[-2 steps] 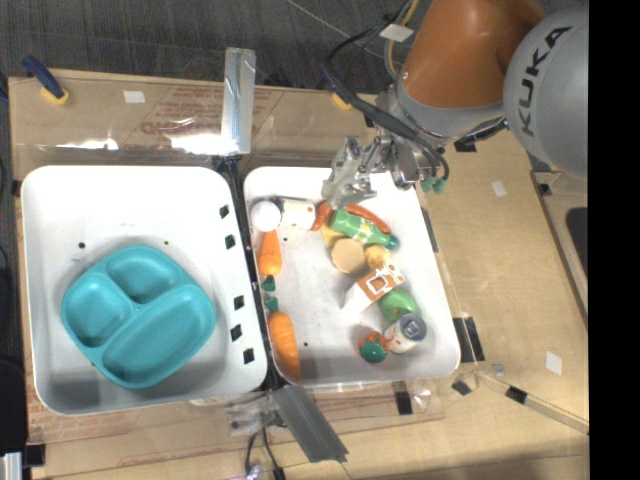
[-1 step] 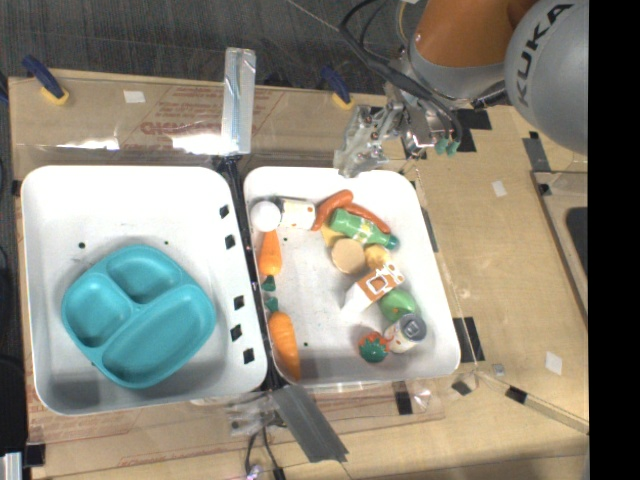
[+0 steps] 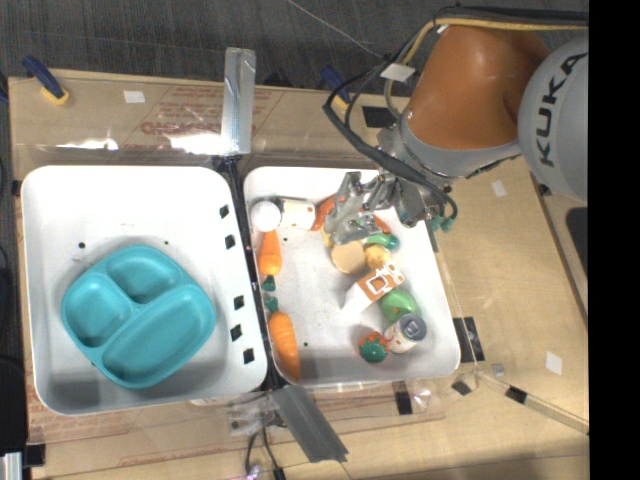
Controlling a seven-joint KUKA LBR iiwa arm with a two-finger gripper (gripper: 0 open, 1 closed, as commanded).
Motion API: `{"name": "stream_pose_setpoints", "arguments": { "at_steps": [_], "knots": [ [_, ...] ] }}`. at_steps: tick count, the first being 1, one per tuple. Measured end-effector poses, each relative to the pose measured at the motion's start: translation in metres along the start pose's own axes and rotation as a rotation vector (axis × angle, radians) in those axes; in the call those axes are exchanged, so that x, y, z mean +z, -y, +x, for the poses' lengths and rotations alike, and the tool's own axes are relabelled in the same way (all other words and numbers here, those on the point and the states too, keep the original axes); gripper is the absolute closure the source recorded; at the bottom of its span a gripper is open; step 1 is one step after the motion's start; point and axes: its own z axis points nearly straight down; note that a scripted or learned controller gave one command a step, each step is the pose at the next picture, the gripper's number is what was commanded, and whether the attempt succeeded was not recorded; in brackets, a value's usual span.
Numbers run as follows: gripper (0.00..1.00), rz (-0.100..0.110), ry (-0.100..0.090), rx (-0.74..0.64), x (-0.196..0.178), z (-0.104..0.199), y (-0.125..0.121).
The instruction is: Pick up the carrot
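**A:** Starting at the near edge of the counter [image 3: 520, 298], what lay in the right bin [image 3: 310, 368]?

**B:** A carrot [image 3: 284, 344] sat in its near left corner, hard against the left wall, long axis running near to far along that wall. Over by the near right corner were a small can [image 3: 408, 330] and a green and red bit [image 3: 373, 347] I could not identify. The left bin [image 3: 60, 198] carried a teal divided plate [image 3: 140, 313] toward its near side.

**A:** Only one carrot?

**B:** No. A second carrot [image 3: 270, 252] lay farther up the same left wall, also lengthwise along it, with a white cup [image 3: 265, 213] just beyond it near the far left corner.

**A:** And the gripper [image 3: 352, 211]?

**B:** It was at the far side of the right bin, down among a heap of toy food: an orange piece [image 3: 325, 211] beside it, a tan round piece [image 3: 347, 258] just nearer. Whether the jaws were spread or pinched together, I could not tell, since the metal parts blurred into the clutter. I saw no carrot between them.

**A:** So which way did the carrots lie from it?

**B:** Both lay toward the left wall and nearer than the gripper. The far carrot was the closer one, a short way across; the near carrot was well apart, down in the corner. I judged that the jaws would need to close across the width, and the wall leaves little room on that side.
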Motion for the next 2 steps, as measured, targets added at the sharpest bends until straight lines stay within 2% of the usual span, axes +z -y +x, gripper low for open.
{"name": "stream_pose_setpoints", "arguments": {
  "at_steps": [1, 2],
  "knots": [
    [1.00, 0.000, 0.001, -0.243, 0.002, -0.014, -0.042],
    [1.00, 0.000, 0.001, -0.720, -0.012, -0.029, 0.004]
  ]
}}
